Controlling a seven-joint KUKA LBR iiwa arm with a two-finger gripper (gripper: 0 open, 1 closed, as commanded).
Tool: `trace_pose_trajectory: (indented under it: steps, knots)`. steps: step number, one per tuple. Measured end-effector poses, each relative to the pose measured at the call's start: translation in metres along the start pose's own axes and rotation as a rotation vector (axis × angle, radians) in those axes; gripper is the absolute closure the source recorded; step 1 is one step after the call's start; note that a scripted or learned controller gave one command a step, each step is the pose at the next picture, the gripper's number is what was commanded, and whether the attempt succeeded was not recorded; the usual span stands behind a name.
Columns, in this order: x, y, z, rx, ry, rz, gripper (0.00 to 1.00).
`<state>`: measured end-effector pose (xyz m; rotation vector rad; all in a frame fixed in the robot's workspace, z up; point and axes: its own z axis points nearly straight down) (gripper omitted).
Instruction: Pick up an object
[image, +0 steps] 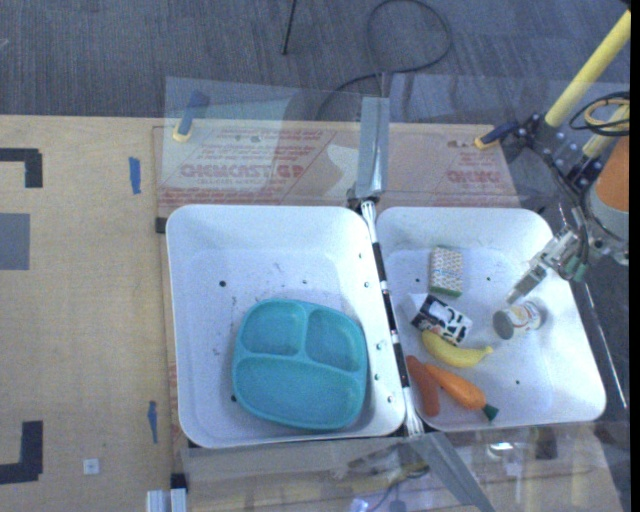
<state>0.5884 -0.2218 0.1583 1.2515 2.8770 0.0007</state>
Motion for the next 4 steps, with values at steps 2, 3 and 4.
trace_pose_trajectory:
  steps: [2, 3, 4]
  knots:
    - [0.011, -0.017, 0.061, -0.009, -0.01, -0.094, 1.0]
    - [0.011, 0.037, -0.02, 0.001, 0.001, 0.224, 1.0]
    - [0.064, 0.083, -0.048, 0.002, 0.003, 0.237, 1.0]
